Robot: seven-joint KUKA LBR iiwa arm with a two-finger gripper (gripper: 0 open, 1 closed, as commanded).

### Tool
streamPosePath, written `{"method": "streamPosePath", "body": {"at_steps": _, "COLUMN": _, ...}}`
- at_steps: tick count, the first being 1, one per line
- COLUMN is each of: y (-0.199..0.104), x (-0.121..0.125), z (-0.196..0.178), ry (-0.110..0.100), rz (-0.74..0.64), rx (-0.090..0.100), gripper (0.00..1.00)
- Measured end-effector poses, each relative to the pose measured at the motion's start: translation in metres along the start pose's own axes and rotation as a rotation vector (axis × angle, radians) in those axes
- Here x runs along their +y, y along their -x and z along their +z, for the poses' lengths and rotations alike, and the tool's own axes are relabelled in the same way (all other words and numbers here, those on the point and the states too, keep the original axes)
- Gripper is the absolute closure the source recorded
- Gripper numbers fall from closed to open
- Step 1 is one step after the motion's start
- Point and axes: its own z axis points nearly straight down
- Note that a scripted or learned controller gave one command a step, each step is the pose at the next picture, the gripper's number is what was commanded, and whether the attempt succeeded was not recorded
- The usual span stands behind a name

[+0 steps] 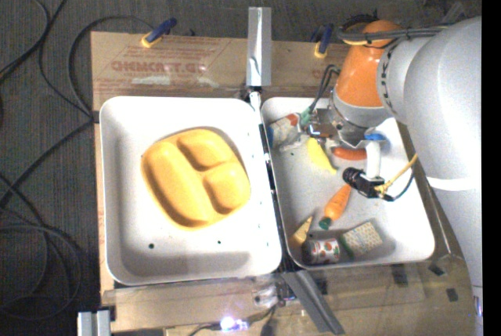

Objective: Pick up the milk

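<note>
Nearby: carrot (337,203), can (322,250), yellow tray (197,176); claw (313,125) state unclear, right bin (415,236).

A sectioned plate (197,176) lies in the left bin (117,248). In the right bin (419,244), a carrot (338,204) lies behind a can (322,250) and a sponge (362,237).

Light falls evenly from above, bright on the two shallow white plastic bins (188,111) and dim on the dark carpeted floor (47,13) around the brown cardboard-topped desk (172,64). The grey rounded robot arm (446,107), right of the bins, is washed nearly white with glare. Soft shadows lie under the yellow sectioned plastic tray (196,178) in the left bin. Small items in the right bin look slightly soft and grainy.
</note>
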Motion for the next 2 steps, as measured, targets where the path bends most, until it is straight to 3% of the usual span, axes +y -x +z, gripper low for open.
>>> {"method": "streamPosePath", "body": {"at_steps": 1, "y": 0.018, "x": -0.127, "z": -0.019, "ry": -0.011, "rz": -0.068, "rx": 0.004, "gripper": 0.0}}
{"method": "streamPosePath", "body": {"at_steps": 2, "y": 0.067, "x": -0.05, "z": -0.006, "ry": -0.009, "rz": 0.026, "rx": 0.002, "gripper": 0.0}}
